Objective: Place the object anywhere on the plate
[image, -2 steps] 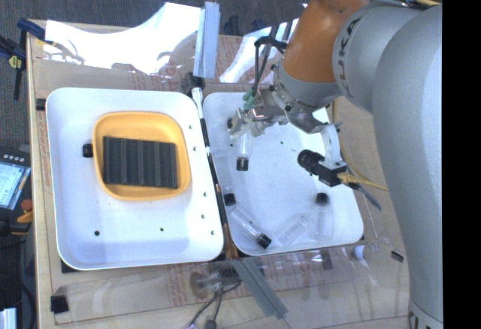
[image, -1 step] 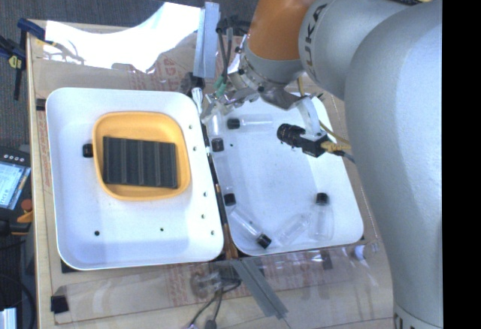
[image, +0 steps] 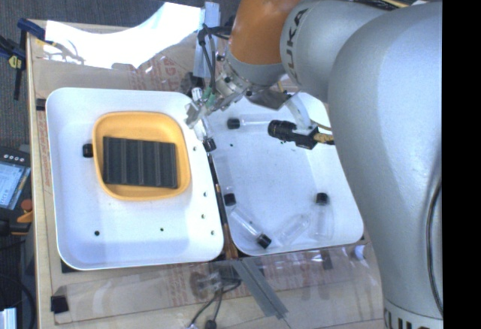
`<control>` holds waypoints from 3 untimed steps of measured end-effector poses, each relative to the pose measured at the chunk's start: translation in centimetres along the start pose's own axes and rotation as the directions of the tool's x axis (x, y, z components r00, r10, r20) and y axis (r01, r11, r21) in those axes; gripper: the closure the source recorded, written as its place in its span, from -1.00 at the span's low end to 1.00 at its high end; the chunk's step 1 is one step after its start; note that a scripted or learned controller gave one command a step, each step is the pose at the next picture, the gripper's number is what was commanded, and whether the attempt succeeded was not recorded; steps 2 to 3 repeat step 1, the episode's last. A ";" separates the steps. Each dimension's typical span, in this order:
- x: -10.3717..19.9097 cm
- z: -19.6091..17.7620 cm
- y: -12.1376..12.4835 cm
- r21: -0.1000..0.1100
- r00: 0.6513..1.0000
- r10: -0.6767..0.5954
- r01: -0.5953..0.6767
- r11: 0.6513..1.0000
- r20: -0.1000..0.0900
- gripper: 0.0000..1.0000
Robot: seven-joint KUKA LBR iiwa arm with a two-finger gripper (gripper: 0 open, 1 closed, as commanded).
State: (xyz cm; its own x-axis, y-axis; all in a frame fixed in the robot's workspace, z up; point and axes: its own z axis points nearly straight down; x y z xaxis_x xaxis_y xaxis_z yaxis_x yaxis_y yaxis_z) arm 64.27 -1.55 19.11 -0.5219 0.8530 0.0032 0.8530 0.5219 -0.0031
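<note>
Hovering over the rim between both bins, the pincer (image: 199, 111) has an unreadable finger state.

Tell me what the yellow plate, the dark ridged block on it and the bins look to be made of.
Yellow plate: likely plastic, smooth with a soft sheen on its rounded rim. Dark ridged block: matte, no glare, parallel grooves; rubber, foam or plastic, hard to tell. White bins: probably moulded plastic, glossy, with rounded corners and light reflections.

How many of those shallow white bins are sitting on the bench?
2. One shallow white plastic bin on the left holds the yellow plate; the other lies beside it on the right, partly under the grey arm.
</note>
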 end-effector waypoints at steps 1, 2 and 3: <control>0.0 0.0 0.0 0.000 1.000 0.000 0.000 1.000 0.000 -1.00; 0.0 0.0 0.0 0.000 1.000 0.000 0.000 1.000 0.000 -1.00; 0.0 0.0 0.0 0.000 1.000 0.000 0.000 1.000 0.000 -1.00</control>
